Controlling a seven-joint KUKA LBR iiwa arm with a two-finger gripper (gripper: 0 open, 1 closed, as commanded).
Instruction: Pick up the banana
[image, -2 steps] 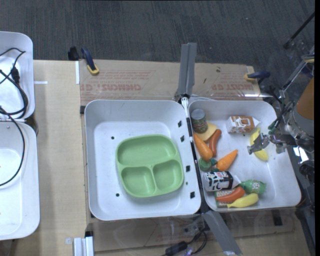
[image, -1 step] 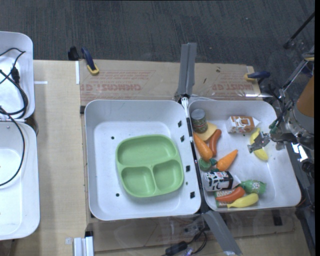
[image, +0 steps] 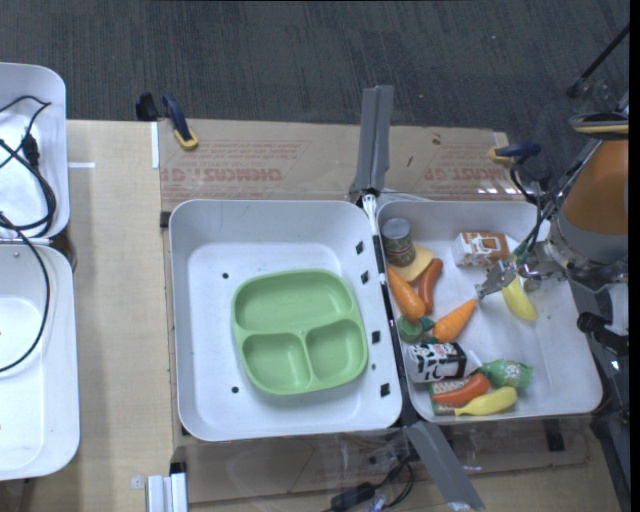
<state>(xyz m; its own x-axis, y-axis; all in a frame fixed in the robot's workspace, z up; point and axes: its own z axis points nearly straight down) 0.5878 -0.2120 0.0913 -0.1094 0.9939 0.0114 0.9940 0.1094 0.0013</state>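
The bench (image: 120, 250) is seen as the biggest surface, w/ bare wood left open to the left of the bins. The left bin (image: 200, 400) is taken up mostly by a green divided plate (image: 298, 330), set approx. centre; a band of free white floor is left all round it, widest along the top edge.

The right bin (image: 575, 385) is crowded on its left half and lower edge. Open floor is found mainly in the centre-right and along the right wall.

The arm (image: 600, 200) is brought in from the right, over the bin's upper-right corner. The gripper (image: 498, 280) is placed low in the bin's upper-right part. Whether it is apart or closed can't be told, and nothing is clearly seen clamped in it.

The banana (image: 520, 300) is found just beside the gripper, on its lower-right side, tilted, w/ clear floor below it and to the right.

An orange-and-white packet (image: 482, 247) is laid near the top edge. A can (image: 397, 240) is stood at the upper-left corner, w/ two carrots (image: 405, 292) below it. A black-and-white carton (image: 437, 360) is set lower left. A red pepper (image: 462, 390) and a yellow item (image: 487, 402) are laid along the bottom edge, touching.
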